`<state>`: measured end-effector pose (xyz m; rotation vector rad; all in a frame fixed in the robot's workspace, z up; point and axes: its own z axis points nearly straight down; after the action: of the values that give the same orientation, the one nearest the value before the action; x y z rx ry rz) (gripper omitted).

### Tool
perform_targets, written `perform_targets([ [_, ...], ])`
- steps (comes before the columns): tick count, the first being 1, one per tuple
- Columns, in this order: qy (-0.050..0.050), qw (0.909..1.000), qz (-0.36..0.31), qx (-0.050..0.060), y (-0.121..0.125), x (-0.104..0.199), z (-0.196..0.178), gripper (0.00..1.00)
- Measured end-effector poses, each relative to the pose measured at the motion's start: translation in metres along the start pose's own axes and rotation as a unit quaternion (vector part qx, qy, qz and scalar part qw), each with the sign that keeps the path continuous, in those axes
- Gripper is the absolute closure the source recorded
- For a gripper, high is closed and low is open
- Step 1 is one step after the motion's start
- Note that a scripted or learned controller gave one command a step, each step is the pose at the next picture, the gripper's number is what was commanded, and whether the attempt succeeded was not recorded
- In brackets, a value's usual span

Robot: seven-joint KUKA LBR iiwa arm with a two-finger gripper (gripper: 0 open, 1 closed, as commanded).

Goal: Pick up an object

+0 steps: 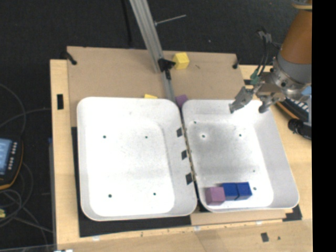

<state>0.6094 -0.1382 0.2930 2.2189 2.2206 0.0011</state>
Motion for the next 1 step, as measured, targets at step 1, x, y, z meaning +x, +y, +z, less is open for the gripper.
perform_targets([
  [1, -0.001, 1.0000, 0.001, 0.000, -0.0005, -0.0178, 0.0048, 0.00],
])
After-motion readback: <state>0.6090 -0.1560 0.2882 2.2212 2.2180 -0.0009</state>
